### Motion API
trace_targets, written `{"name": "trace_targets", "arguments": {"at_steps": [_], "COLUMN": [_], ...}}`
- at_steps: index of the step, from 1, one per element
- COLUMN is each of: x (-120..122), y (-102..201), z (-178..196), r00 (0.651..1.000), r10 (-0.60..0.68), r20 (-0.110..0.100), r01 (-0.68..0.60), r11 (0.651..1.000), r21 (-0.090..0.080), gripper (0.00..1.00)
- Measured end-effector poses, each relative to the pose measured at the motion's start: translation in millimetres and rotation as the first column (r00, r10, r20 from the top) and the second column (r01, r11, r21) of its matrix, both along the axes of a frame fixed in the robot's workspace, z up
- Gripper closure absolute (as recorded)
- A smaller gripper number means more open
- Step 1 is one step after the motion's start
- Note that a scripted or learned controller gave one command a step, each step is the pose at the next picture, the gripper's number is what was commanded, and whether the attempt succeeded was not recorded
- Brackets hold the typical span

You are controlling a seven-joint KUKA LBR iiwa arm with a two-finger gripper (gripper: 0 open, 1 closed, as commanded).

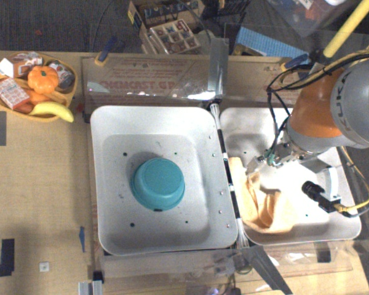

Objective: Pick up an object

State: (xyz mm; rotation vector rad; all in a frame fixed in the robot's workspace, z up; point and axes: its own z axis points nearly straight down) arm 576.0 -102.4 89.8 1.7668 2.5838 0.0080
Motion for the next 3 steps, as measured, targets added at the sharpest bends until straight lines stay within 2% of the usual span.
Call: {"name": "trace_targets", "arguments": {"at_steps": [1,2,3], "x": [9,11,11], "y": [-16,-16,-16], "z": [0,11,11], "r00": [0.999,0.999,0.999], "r10": [-0.043,-0.042,-0.042], "r20": [0.000,0.006,0.006], "r01": [0.043,0.042,0.042], "r11": [0.999,0.999,0.999], "r21": [0.001,0.001,0.001], "gripper": [0.00,1.00,0.00]}}
